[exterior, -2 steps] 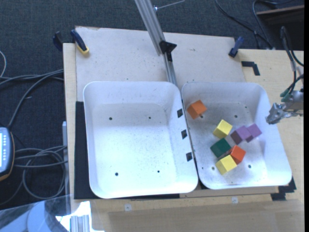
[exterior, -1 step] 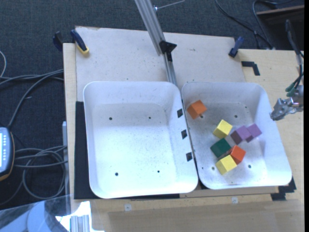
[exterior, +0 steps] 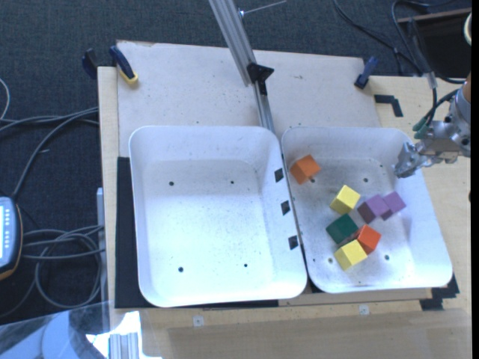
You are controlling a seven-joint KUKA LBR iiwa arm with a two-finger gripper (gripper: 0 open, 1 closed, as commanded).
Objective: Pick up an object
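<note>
Small, stiff, probably light orange cube (exterior: pixel 304 168), apart from the cluster: best pinched across opposite flat faces. Jaws' state on gripper (exterior: pixel 406 164): cannot tell.

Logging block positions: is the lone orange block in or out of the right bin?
In: the orange block rests on the right bin's floor.

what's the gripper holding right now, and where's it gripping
Nothing is held. The gripper hangs over the right bin's far right rim, apart from the purple block and the other blocks.
</note>
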